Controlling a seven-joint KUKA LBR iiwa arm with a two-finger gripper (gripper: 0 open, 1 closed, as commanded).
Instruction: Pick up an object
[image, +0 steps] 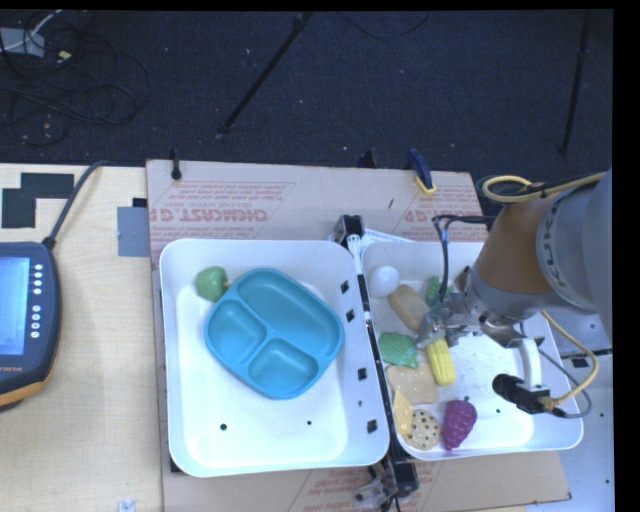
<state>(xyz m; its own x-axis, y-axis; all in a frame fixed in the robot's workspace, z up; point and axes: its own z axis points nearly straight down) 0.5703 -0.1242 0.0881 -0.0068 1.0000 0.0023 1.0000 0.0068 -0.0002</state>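
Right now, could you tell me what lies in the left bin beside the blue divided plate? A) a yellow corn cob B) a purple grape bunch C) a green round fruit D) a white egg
C: a green round fruit sits at the upper-left edge of the blue divided plate in the left bin.

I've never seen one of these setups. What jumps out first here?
The big blue divided plate lying in the left bin, with a small green fruit at its upper-left edge. Then the grey and orange arm reaching into the right bin, its gripper low over a heap of toy food, right by a yellow corn cob.
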